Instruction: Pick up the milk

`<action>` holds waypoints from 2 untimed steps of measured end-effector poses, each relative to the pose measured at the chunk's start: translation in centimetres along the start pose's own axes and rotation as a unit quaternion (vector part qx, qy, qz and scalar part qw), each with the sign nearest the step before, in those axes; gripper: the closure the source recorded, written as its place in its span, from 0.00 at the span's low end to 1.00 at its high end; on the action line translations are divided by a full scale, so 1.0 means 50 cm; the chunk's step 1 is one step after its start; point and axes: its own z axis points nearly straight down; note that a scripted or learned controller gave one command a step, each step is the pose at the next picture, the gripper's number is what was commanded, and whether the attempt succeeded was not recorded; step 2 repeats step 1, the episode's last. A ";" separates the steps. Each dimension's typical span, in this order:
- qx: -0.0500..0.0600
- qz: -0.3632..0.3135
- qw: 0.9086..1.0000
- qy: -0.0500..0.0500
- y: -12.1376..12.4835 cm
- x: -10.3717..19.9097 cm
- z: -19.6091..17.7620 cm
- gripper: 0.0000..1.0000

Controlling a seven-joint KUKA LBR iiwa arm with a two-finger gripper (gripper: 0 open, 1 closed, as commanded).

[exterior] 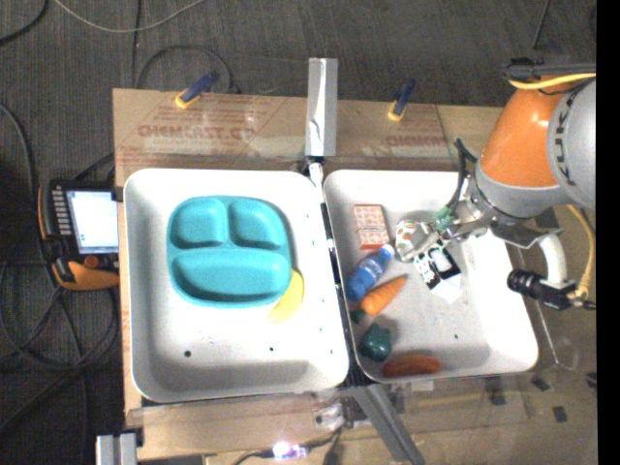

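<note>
- Milk carton [369,226]: lies flat near the right bin's [504,356] back-left corner, label up, apart from the other items.
- Blue bottle [369,271], carrot [385,294]: just right of and in front of the carton.
- Gripper [433,250]: right of the carton, low over the bin; its opening cannot be judged.

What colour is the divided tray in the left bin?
Teal, or light blue-green; the divided tray shows plainly in the camera view.

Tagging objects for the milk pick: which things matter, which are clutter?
Job: milk, tool, right bin.
Clutter: blue bottle, carrot, green pepper, sausage, teal tray, banana, left bin.
</note>
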 end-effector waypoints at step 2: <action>0.000 0.019 1.000 -0.001 0.024 0.043 0.129 1.00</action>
